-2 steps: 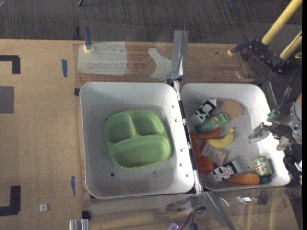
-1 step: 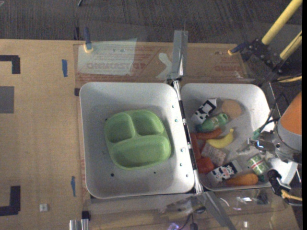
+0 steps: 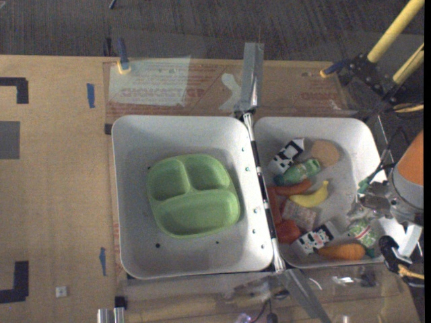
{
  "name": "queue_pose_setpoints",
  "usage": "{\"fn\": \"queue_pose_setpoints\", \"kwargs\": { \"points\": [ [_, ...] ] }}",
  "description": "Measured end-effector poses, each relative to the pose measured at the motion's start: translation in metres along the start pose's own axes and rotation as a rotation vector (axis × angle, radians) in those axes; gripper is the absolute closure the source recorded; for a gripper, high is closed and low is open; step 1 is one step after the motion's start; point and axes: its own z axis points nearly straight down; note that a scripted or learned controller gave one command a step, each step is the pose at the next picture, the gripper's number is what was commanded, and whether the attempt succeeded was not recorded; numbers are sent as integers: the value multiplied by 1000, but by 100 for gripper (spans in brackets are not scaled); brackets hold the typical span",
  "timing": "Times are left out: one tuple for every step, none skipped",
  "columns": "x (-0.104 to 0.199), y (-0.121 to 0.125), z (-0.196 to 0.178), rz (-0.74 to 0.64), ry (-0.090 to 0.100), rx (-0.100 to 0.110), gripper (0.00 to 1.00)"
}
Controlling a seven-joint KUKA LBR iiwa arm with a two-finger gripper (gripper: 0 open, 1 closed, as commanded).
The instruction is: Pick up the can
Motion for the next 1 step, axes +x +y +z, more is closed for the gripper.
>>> {"fn": "queue_pose_setpoints", "kwargs": {
  "points": [
    [45,2,-125,46,-4,5,100]
  ]
}}
